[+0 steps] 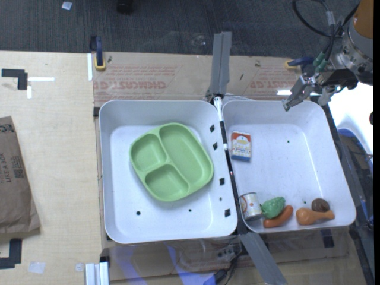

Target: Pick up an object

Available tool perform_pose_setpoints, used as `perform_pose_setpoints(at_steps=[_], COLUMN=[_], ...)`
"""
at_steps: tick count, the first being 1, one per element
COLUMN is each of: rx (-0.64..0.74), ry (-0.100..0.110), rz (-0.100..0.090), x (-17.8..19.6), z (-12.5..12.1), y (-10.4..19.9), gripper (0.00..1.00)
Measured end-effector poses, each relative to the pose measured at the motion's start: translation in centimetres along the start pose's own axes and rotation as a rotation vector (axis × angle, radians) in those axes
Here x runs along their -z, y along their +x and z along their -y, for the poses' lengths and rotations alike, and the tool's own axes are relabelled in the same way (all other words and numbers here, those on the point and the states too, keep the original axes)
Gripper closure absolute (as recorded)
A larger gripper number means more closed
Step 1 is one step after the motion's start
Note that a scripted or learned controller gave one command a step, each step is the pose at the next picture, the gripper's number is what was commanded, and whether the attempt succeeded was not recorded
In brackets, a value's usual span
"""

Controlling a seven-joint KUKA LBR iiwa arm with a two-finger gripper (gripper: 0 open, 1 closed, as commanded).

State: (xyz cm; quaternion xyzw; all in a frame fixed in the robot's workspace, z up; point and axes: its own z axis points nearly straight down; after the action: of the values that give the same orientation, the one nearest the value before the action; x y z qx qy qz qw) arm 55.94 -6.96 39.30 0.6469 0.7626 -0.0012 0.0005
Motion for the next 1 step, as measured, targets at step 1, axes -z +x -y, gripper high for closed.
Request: perform_pose_setpoints(at_steps=[1], rx=[0.031], ry=[0.002], rz=[-0.002], x=[-12.34], z=[3.0], y=[0.16], gripper=[0.0])
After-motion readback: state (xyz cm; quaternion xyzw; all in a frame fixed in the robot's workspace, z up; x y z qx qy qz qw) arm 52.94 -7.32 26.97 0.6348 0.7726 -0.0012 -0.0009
